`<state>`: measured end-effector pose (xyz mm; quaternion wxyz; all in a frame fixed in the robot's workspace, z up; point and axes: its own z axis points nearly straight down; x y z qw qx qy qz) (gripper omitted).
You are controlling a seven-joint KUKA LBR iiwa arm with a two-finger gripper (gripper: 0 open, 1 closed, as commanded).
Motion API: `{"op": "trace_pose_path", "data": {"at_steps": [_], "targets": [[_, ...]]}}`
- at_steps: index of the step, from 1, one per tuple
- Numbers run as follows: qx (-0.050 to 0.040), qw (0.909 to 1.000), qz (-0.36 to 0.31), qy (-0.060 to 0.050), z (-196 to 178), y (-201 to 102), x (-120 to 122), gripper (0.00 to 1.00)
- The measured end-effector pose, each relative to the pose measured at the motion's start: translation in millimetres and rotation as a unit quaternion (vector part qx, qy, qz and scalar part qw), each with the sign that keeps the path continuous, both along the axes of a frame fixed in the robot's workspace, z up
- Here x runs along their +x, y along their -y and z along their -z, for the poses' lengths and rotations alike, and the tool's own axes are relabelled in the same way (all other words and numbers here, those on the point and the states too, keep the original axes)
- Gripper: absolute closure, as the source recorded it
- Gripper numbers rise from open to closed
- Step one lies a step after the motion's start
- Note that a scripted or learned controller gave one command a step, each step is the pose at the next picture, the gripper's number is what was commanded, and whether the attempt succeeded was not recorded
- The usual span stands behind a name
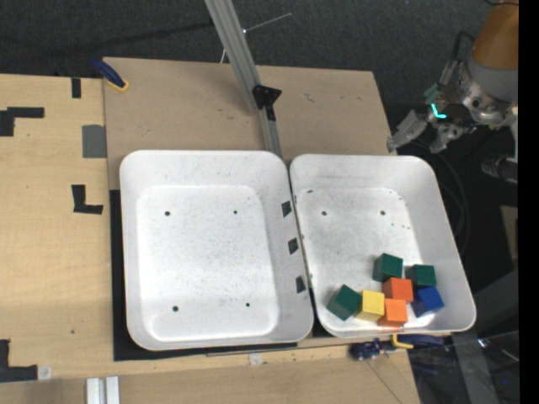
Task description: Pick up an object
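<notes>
While the two shallow white plastic bins are sitting side by side on the wooden bench, the left bin is offering wide bare floor, and the right bin is keeping its far half free. Crowding the right bin's near right corner, a cluster of small cubes is lying close against the rim: two dark green cubes, a yellow cube, two orange cubes and a blue cube, most of them touching a neighbour. A slanted grey metal post is crossing the bench above the seam between the bins. Beyond the right bin's far right corner, the grey arm with its orange band is hanging outside the bin, its two-finger gripper pointing down and leftward with its jaws spread apart, gripping nothing. The cubes are lying well apart from the gripper, toward the near edge.
</notes>
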<state>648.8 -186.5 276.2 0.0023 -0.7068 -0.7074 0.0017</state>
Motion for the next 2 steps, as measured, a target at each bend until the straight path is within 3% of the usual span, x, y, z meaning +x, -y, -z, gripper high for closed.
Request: {"op": "trace_pose_path", "data": {"at_steps": [1, 2], "targets": [[-0.0014, 1.0000, 0.000, 0.002, -3.3, 0.3, 0.6, 0.00], [-0.0006, 1.0000, 0.000, -0.001, 59.2, 5.6, 2.5, 0.00]]}}
